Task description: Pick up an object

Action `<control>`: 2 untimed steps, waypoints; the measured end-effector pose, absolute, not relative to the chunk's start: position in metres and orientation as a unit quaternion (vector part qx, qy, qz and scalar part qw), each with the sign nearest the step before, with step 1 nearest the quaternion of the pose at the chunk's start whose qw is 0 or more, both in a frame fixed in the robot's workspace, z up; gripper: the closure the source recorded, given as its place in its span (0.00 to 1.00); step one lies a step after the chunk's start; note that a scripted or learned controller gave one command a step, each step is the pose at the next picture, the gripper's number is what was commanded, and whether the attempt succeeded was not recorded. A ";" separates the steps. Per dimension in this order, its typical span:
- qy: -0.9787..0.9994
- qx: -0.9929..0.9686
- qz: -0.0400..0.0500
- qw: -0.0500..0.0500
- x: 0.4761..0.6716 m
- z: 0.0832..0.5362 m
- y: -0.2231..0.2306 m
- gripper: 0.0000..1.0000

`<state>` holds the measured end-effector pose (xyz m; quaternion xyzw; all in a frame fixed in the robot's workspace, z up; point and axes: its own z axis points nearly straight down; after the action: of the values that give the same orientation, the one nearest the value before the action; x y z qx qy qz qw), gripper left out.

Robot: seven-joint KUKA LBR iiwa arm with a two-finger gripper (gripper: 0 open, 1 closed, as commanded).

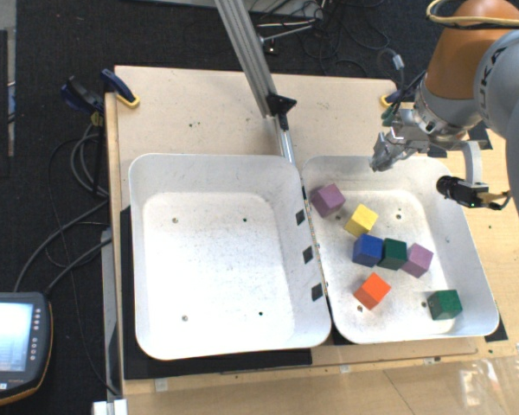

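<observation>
Arm: grey KUKA arm with an orange band (467,37), entering from the right and bent over the far right corner of the bench.
Gripper: two-finger metal gripper (383,158), pointing down over the far rim of the right bin; nothing is seen between its tips, and whether it is spread or pressed together cannot be told.
Right bin: shallow white plastic bin (467,240), holding seven small blocks.
Purple cube, far: purple block (328,199), nearest the gripper, close to the bin's left wall.
Yellow cube: yellow block (361,220), just beside the far purple one, toward the near side.
Blue cube: blue block (368,250), touching the dark green cube (394,253) on its right.
Purple cube, right: lighter purple block (418,259), just beside the dark green cube.
Orange cube: orange block (372,290), apart from the cluster, toward the near rim.
Green cube, corner: second green block (445,304), alone near the bin's near right corner.
Left bin: shallow white plastic bin (156,232), its floor speckled with dark marks.
Bench: pale wooden board (199,102) bearing both bins side by side.
Pole: slanted aluminium bar (246,46), ending at the gap between the bins.
Clamps: blue-and-yellow spring clamps (112,89) on the bench's far left corner.
Pendant: handheld screen unit (13,344) at the lower left, off the bench.
</observation>
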<state>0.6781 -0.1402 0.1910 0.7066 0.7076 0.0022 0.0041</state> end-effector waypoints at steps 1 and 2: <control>0.708 0.707 0.002 0.003 0.679 0.225 -0.140 1.00; 0.710 0.705 0.001 0.000 0.668 0.232 -0.089 1.00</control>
<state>0.6675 -0.0889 0.2323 0.7047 0.7095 0.0009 -0.0005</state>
